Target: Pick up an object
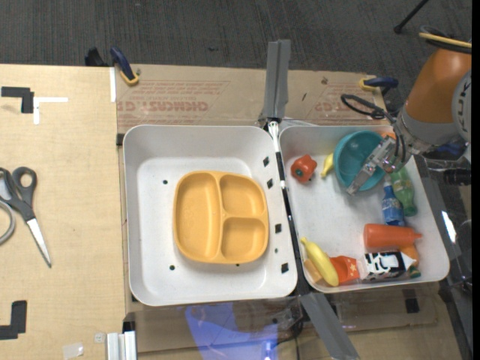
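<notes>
I have the arm (pixel 439 88) reaching in from the right, over the far right corner of the right bin (pixel 341 231). The gripper (pixel 373 169) hangs at the teal bowl (pixel 354 156), and its metal fingers (pixel 367 172) slant down and to the left across the bowl's right rim. I read one finger inside the bowl and one at or outside the wall, so they look parted around the rim, but I can't make out a firm pinch; I would not call the bowl held.

The bowl is the thing nearest the fingers, directly beneath them, tipped on its side against the bin's back wall with its mouth facing down and left. The rim's edge runs roughly crosswise to the fingers, which is what a rim pinch needs.

Other candidates lie further off: a green bottle (pixel 403 190) and a blue one (pixel 391 207) just below the wrist, an orange carrot (pixel 390 236) lying left to right, a banana (pixel 319 261) along the bin's near left, a red tomato (pixel 303 169) to the left of the bowl, with a small yellow piece (pixel 328 165) between them.

The wrist hides the bowl's right side and the top of the green bottle. The fingertips blur into the bowl's shadowed inside. The left bin (pixel 142 216) carries a yellow divided plate (pixel 221 217), well apart from the gripper.
</notes>
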